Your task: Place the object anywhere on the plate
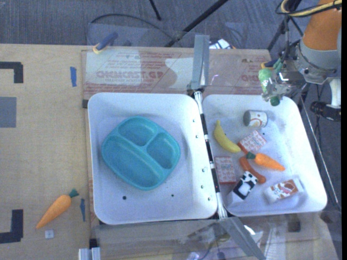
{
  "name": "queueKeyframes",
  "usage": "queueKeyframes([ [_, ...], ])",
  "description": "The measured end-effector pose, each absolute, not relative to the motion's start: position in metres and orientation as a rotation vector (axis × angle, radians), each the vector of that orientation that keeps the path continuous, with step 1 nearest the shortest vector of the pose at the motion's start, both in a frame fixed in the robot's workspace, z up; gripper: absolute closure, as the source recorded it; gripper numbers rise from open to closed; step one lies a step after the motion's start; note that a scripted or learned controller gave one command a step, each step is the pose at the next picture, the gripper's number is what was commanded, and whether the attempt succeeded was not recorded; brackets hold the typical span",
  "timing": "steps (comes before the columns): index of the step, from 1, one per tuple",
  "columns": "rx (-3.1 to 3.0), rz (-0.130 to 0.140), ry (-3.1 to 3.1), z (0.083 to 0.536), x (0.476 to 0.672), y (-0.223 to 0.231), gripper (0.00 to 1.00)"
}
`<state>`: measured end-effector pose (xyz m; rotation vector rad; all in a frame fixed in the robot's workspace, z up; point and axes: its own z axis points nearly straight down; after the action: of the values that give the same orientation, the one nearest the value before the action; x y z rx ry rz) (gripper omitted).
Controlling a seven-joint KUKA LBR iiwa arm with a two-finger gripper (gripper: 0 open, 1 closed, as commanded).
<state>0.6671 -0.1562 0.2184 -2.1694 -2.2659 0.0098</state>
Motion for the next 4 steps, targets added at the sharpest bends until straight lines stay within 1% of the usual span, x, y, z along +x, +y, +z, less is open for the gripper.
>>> queueKeyframes([
  [1, -2.238, 0.009, -2.195, 0.263, 0.601, -0.089, 1.0],
  [2, -2.157, 0.013, -2.274, 0.218, 0.581, -0.001, 1.0],
  [3, -2.299, 0.012, -2.135, 0.192, 0.589, 0.099, 1.0],
  [4, -2.246, 0.016, -2.189, 0.201, 0.553, 0.18, 1.0],
])
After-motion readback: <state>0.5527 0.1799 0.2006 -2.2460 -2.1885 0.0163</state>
